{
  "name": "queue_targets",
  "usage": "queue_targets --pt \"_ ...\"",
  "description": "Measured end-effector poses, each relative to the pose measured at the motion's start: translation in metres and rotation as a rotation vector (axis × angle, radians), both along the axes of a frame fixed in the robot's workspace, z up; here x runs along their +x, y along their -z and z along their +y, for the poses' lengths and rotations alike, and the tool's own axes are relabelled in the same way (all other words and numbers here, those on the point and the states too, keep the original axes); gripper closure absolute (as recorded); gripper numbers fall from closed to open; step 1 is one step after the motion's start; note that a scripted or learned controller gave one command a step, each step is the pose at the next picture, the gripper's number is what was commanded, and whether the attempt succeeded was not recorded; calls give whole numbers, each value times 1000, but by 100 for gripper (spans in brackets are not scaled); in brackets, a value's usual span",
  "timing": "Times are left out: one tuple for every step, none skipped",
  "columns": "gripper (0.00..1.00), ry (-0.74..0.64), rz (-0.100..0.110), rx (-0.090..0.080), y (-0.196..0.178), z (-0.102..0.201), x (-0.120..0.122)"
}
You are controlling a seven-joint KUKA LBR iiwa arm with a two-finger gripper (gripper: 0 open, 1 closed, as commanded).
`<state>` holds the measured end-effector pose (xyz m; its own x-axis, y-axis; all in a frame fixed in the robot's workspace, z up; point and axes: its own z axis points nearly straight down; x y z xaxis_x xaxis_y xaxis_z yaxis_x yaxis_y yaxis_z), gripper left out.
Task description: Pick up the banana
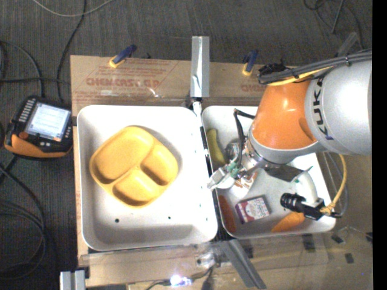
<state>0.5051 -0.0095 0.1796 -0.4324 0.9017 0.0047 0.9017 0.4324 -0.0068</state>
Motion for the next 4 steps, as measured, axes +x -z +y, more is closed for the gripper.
queue_targets --pt "0 0 0 -1 0 0 0" --pt "0 -157 -1 -1 0 82 47" --pt "0 -177 -1 0 0 90 74" --pt "0 -271 -10 0 77 110 68"
